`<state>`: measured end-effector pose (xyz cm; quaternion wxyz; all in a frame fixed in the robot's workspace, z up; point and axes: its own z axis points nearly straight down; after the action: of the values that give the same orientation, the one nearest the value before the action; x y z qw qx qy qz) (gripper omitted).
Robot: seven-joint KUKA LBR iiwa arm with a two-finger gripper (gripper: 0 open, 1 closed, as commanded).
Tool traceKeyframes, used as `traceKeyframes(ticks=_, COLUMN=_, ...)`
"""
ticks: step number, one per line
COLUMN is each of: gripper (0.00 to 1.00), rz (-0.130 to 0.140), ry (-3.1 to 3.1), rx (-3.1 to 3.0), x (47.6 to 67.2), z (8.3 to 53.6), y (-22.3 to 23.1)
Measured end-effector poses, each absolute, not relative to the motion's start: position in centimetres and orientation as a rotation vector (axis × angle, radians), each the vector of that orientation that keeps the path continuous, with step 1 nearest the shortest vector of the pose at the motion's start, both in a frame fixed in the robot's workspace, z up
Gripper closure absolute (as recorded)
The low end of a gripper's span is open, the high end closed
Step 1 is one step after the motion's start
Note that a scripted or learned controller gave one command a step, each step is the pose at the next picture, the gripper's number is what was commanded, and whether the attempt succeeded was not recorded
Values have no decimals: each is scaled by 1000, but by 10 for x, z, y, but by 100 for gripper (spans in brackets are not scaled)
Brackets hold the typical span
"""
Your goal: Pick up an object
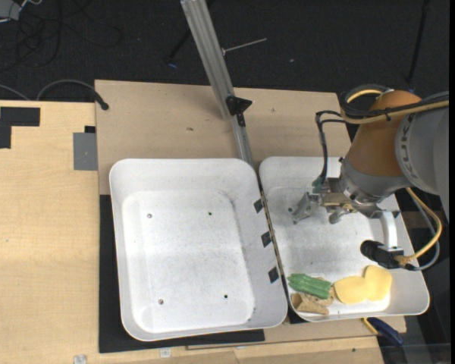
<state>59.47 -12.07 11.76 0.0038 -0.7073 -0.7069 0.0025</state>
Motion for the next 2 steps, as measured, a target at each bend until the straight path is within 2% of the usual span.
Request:
traceKeyframes(ticks=1, gripper=100, rz=4, ry=-2210, rx=-2228, x=596, z=131, y=-123)
traceKeyframes(ticks=2, gripper=100, rz=-3, ry=-2223, rx=-2223, x=605, z=179, y=-120)
